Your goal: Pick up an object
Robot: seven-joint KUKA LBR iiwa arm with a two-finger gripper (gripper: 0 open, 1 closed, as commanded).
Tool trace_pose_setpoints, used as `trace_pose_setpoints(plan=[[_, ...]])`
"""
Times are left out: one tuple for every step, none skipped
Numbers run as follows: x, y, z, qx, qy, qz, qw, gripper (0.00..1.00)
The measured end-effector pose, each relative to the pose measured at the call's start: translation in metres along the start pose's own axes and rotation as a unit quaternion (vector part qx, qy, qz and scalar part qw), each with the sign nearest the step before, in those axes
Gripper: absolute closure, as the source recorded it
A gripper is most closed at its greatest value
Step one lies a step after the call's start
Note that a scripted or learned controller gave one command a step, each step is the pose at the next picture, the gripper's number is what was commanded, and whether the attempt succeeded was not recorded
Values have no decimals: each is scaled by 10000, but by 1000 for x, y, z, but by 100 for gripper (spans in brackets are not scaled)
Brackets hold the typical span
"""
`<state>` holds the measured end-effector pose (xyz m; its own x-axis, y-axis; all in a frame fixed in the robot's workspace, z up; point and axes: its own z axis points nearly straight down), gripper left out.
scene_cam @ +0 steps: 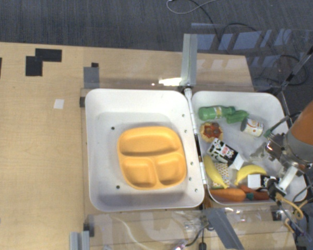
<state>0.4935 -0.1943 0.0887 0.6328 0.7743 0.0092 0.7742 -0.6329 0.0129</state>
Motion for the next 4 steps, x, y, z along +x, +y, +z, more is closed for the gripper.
trace_pose_setpoints(plan=[[57,51,2,12,-22,1140,9935,0],[101,122,6,44,-37,614,9981,0],[103,121,-4,91,-46,554,9984,100],[103,83,-121,52,-36,-611,9981,100]])
